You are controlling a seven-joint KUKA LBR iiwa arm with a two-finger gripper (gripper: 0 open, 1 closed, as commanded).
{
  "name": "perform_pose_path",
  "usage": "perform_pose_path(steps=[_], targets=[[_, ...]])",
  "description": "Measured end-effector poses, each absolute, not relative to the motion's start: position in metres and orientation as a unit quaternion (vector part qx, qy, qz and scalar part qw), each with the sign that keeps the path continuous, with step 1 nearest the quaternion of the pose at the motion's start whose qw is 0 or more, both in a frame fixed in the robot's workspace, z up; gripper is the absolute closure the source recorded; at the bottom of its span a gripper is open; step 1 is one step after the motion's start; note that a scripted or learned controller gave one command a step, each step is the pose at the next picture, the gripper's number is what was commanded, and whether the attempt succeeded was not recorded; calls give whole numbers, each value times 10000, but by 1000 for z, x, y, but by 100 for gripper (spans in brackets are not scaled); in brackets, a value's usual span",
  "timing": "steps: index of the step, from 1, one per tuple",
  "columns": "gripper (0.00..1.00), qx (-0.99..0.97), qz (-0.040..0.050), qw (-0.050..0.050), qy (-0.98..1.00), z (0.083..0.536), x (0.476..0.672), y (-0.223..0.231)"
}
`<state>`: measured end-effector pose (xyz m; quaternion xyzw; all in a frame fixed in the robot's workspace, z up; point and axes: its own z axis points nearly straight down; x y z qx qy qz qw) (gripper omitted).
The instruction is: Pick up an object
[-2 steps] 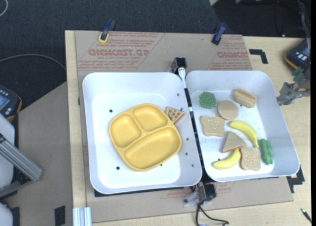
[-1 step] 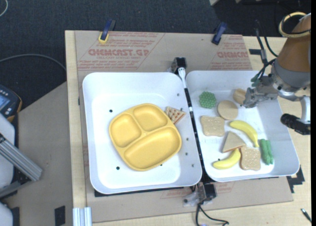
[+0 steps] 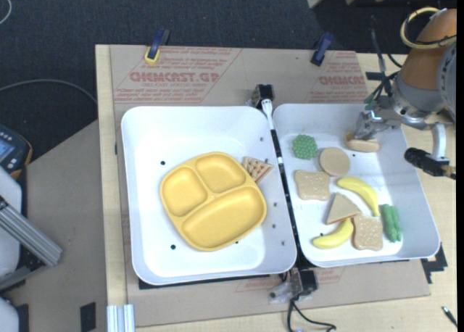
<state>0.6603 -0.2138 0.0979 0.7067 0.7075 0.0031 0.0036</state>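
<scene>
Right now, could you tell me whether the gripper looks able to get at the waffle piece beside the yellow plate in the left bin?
Probably yes. The waffle piece lies uncovered against the yellow plate, with nothing above it. The gripper sits over the right bin, so the arm must cross the divider.

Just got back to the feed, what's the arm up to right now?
The arm reaches in from the right, with its gripper low over the far end of the right bin, right at a small tan food piece. I can't tell whether it has a grip on it. The other play food, including two bananas and toast slices, lies in that bin. The left bin holds a yellow divided plate with a waffle piece at its edge.
</scene>
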Motion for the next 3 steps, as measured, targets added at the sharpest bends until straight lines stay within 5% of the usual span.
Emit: perform_pose_path(steps=[2,3], targets=[[100,7059,33,47,7083,90,580,-101],[100,7025,59,15,7116,191,545,12]])
